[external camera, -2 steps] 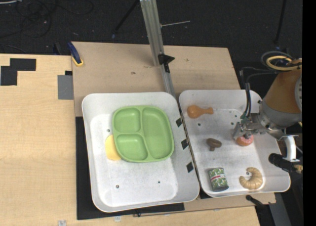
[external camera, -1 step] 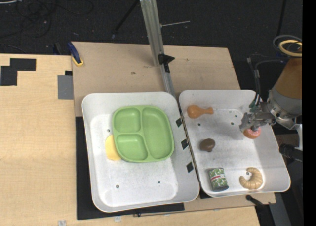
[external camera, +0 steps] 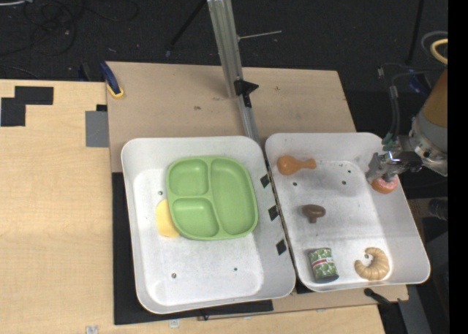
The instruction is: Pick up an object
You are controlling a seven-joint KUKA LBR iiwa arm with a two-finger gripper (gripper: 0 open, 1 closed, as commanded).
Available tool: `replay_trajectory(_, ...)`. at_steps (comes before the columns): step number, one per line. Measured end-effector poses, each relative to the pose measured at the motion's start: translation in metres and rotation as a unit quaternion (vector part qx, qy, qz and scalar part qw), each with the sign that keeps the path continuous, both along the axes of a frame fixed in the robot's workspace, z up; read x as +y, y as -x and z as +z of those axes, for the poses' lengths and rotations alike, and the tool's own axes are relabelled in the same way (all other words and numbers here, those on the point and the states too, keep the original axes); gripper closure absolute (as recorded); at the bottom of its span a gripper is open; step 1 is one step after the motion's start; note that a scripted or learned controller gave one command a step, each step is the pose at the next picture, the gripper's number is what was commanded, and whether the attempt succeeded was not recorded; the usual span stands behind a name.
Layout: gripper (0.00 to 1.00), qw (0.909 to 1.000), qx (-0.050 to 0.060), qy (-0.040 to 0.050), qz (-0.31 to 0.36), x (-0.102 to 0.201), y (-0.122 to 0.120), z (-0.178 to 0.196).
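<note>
Orange-red object (external camera: 385, 183) at the hand (external camera: 385, 167), long axis unclear; hand's grip impossible to tell.

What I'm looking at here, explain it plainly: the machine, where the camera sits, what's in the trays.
One fixed camera looks down at a slant on a bench carrying two shallow white bins. The grey robot arm comes in from the right. Its gripper is at the right bin's right edge, just above a small reddish-orange object; whether it grips that is unclear. That bin also holds an orange drumstick-shaped toy, a brown mushroom-like piece, a green can and a croissant. The left bin holds a green divided plate, with something yellow poking out under its left side.
</note>
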State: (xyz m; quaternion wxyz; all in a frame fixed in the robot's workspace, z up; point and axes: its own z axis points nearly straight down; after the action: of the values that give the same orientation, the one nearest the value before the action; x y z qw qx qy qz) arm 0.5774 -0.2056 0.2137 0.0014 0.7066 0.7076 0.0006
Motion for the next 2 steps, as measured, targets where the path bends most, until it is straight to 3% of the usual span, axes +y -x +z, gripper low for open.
replay_trajectory(1,1.00,1.0000,-0.001,0.0005,0.000,-0.005,0.003,0.062)
replay_trajectory(2,1.00,1.0000,0.003,-0.0018,0.002,0.052,-0.002,0.046)
